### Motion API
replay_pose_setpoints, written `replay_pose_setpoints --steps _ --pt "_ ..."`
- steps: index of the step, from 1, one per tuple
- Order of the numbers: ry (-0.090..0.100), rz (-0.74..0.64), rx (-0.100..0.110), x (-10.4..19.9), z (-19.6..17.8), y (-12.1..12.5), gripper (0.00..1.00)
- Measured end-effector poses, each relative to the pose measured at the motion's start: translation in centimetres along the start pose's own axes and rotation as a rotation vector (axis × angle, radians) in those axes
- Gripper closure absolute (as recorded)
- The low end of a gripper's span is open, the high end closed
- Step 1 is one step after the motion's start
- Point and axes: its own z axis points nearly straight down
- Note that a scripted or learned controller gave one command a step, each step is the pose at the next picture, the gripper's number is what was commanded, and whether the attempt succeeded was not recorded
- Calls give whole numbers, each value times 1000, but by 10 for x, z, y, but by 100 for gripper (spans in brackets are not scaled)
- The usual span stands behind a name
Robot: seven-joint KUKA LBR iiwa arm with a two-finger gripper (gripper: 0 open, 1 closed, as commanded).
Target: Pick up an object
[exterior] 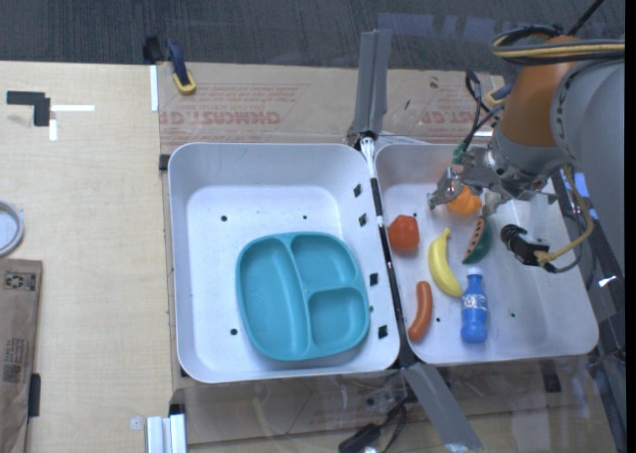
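Camera view: gripper (pixel 463 193) over orange fruit (pixel 464 204), near right bin's (pixel 517 337) back wall.

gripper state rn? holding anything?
Gripper: over the right bin, right at the orange; cannot tell whether it is open, shut, or holding it.
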Motion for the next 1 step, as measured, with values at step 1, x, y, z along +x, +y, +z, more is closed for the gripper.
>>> replay_pose_setpoints --steps 1 --pt "-1 0 4 -1 -9 -1 100"
